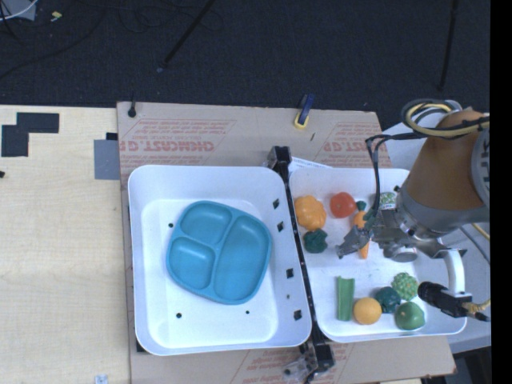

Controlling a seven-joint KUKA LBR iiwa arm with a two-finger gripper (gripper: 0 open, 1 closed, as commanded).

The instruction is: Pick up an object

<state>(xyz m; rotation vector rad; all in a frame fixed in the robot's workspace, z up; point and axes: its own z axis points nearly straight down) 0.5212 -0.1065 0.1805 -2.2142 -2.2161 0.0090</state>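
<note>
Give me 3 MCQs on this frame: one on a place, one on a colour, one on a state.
1. Where does the blue divided plate sit?
A. In the left bin
B. In the right bin
C. On the cardboard outside both bins

2. What colour is the stick-shaped piece near the right bin's front edge?
A. Red
B. Green
C. Purple

3. How does the divided plate lie?
A. Standing on edge against the bin wall
B. Flipped bottom-up
C. Flat, compartments facing up

Answers:
1. A: the plate rests on the floor of the left bin, while the toy foods are in the right bin.
2. B: the piece is green, next to the orange ball.
3. C: its three compartments face the camera.

The end effector is over the right bin.
</note>
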